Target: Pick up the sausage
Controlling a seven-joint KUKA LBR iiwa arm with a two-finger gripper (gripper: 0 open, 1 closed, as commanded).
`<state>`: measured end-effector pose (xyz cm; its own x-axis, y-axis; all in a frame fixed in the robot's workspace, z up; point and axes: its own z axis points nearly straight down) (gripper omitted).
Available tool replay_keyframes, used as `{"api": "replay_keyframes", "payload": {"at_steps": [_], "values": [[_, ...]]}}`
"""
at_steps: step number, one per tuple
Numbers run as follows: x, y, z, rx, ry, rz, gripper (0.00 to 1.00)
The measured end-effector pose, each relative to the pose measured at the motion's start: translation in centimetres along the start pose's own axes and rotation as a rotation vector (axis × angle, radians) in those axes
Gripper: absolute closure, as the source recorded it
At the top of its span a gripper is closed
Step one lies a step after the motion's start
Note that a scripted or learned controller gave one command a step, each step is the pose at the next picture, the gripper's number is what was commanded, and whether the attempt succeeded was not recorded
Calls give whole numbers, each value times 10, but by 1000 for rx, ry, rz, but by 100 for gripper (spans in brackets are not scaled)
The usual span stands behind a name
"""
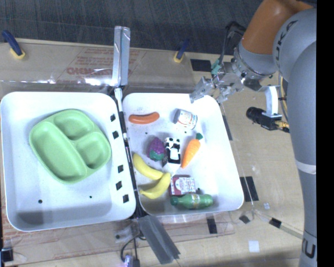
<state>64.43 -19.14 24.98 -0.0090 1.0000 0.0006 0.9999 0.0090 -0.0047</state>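
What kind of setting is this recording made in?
Probably a robot lab pick-and-place bench: two white bins clamped side by side, toy food such as a sausage and carrot, and a green divided plate.

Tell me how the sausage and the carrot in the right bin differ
The sausage is reddish orange all over; the carrot is brighter orange with a green top. The sausage lies level near the bin's far left corner; the carrot lies at a slant in the middle, beside the panda toy. The sausage has rounded ends; the carrot tapers to a point. Both are long, lying flat, untouched.
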Motion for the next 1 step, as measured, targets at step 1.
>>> {"api": "replay_keyframes", "payload": {"at_steps": [1], "values": [[43, 14, 115, -3, 0, -140, 0]]}}
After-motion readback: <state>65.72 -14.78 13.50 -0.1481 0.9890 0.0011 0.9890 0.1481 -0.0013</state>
